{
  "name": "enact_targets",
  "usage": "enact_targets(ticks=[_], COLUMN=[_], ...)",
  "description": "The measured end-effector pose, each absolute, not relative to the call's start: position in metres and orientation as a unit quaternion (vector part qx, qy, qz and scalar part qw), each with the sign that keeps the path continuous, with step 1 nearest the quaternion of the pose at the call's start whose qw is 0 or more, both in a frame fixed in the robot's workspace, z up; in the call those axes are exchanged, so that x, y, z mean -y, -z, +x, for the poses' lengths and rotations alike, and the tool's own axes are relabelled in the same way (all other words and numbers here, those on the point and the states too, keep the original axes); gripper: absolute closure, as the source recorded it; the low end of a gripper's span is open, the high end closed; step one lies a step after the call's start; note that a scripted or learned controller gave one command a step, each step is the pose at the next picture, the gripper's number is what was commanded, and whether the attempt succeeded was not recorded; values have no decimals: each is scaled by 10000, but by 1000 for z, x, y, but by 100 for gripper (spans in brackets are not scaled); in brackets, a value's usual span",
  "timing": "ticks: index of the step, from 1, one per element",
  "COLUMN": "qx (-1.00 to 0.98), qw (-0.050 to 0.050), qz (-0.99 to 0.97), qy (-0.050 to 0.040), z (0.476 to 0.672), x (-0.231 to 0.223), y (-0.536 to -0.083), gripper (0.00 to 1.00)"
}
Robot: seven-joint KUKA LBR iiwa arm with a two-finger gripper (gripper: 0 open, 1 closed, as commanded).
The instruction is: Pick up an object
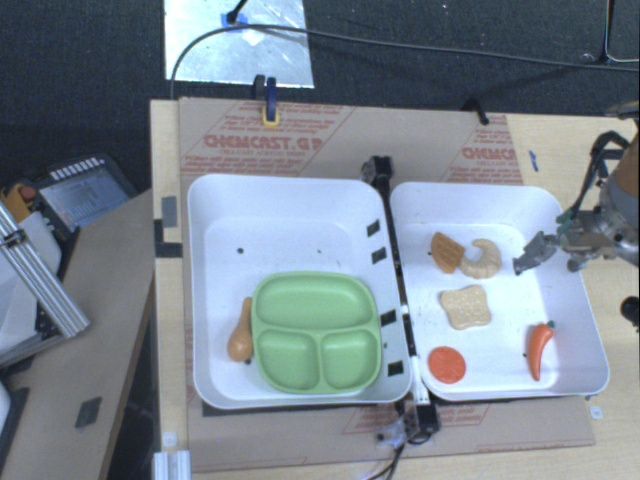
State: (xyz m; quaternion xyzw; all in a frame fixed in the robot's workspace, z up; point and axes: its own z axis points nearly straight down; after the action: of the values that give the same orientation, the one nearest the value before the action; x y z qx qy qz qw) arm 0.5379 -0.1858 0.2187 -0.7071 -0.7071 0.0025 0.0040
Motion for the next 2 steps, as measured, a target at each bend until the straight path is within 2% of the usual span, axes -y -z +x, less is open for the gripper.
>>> enact_targets(ticks=[1,2], qx=[7081,7076], qw=[-7,18], qz=[-7061,-7066], qy=[3,-8], z=[541,537], x=[186,181], y=[-224,-163], gripper=[0,0])
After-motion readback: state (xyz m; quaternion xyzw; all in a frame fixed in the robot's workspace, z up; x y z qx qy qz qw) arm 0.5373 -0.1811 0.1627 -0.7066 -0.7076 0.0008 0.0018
